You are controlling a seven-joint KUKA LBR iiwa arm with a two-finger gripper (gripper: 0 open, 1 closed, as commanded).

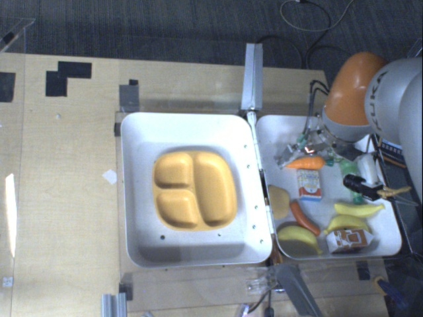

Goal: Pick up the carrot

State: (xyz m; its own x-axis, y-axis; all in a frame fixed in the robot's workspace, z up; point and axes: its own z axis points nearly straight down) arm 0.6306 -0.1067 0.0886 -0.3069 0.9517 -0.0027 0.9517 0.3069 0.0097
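The small orange carrot (305,163) lies crosswise in the far part of the right white bin (264,177), directly under the two-finger gripper (309,149) (whether it grips, I cannot tell). Just nearer sits a small juice carton (309,184); yellow bananas (357,209) crowd the right.

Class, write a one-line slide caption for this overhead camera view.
Grey arm's hand over the carrot in the right bin of toy food; yellow divided plate in the left bin.
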